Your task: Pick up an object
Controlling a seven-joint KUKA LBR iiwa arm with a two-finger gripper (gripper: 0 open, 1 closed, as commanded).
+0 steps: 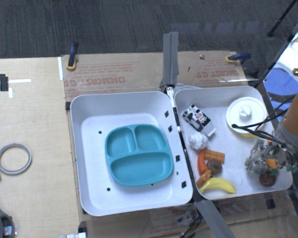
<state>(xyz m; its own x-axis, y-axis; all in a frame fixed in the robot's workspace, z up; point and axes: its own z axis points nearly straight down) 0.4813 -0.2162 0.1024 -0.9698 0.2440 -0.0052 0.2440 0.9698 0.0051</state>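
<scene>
My gripper [259, 159] hangs low over the right side of the right bin [231, 153], its metal fingers tangled with cables. Just below it lies a small brown round object [267, 179]. At the bin's left side lie a yellow banana [218, 185], an orange carrot [202, 160], a brown piece [214, 166], a white crumpled lump [197, 139] and a black-and-white packet [196, 117]. A white round lid [246, 113] sits at the back right of that bin. Nothing shows clearly between the fingers.
The left bin [85, 145] holds a teal divided plate [139, 155]. A grey tape roll [13, 158] and scissors [3, 225] lie on the bench at the far left. A grey divider bar [169, 59] runs between the bins at the back.
</scene>
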